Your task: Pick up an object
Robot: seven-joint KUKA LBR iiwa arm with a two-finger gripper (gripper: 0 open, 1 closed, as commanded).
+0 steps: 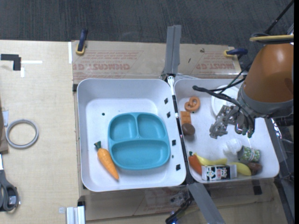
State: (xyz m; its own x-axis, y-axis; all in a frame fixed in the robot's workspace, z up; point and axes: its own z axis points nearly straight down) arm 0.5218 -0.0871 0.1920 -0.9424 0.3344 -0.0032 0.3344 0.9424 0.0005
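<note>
- Leftmost, a carrot (108, 163) lies at seven o'clock of the teal plate (138, 140).
- Next, a pretzel (192, 104) sits at twelve o'clock of the right bin (270, 139).
- Lastly, the gripper (230, 123) hovers mid-bin, fingers apart, gripping nothing; a milk carton (217, 172) lies at six o'clock.

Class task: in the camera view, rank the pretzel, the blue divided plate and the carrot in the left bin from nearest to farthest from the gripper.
Measured from the gripper:
1. Pretzel, right bin, toward its far-left corner.
2. Blue divided plate, middle of the left bin.
3. Carrot, left bin, beyond the plate's left edge.
</note>
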